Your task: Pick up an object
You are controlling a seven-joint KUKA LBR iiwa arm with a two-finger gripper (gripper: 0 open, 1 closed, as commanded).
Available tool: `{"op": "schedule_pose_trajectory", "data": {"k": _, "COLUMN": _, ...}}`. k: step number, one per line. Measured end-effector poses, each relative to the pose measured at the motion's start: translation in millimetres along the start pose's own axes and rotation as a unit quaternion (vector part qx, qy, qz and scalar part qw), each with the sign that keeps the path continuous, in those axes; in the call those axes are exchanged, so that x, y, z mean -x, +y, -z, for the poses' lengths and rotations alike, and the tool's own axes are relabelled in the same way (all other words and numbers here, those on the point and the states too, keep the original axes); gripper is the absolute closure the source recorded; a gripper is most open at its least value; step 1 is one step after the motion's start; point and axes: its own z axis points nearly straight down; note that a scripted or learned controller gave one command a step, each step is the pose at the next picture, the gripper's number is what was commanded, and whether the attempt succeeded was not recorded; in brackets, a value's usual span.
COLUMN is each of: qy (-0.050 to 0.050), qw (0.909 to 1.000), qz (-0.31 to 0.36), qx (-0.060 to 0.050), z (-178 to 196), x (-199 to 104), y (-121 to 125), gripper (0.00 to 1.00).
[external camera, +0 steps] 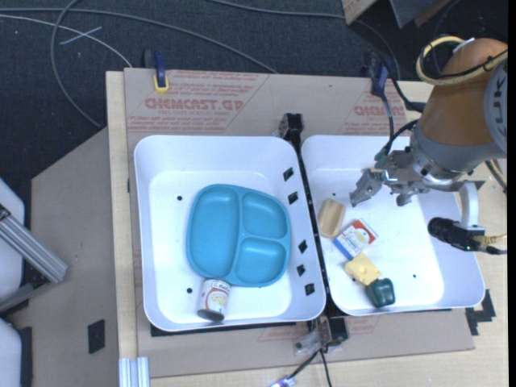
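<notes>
So the bench (pixel 201 107) has two white bins side by side, and the arm (pixel 463 95) comes in over the right bin (pixel 451 293). The left bin (pixel 153 216) sits well off to the gripper's left and has a big blue divided plate (pixel 238 234) in it, plus a small can (pixel 214 298) lying just below the plate.

The gripper (pixel 379 188) hangs over the upper part of the right bin, fingers spread apart, nothing between them. Stuff to grab is all just below and a bit left of it: a tan block (pixel 330 217) nearest, then a little white carton (pixel 355 239), a yellow piece (pixel 362 269), and a dark green thing (pixel 380 293) touching the yellow one, farthest down.
</notes>
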Motion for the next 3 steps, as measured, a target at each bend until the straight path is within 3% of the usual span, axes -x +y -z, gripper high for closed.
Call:
{"op": "schedule_pose_trajectory", "data": {"k": 1, "qy": -0.001, "qw": 1.0000, "qz": 0.001, "qx": 0.007, "z": 7.8, "x": -0.2, "y": 3.0, "gripper": 0.00}}
{"op": "schedule_pose_trajectory", "data": {"k": 3, "qy": 0.000, "qw": 1.0000, "qz": 0.001, "qx": 0.005, "z": -85.9, "x": -0.9, "y": -12.4, "gripper": 0.00}}
